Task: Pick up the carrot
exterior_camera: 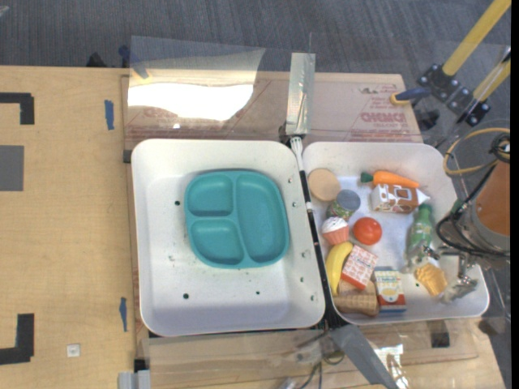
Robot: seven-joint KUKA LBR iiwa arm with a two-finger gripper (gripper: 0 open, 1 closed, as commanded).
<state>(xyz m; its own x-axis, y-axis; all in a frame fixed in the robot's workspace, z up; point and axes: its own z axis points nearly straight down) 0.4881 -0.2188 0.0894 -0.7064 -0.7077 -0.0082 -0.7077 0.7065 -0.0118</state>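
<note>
Camera view: small orange plastic carrot [395, 179] looks light, stiff, slick; grab mid-body across its width. Tool [462, 280] state, can't tell.

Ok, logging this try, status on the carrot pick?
Gripper low at right bin's right edge, holding nothing seen. Carrot untouched at bin's far side. Green bottle lies between.

I am seeing a smooth, slightly glossy plastic carrot [392, 179], a matt teal plastic tray [238, 218], white bins [154, 217] looking like smooth plastic, and a matt wooden bench [65, 217].
</note>
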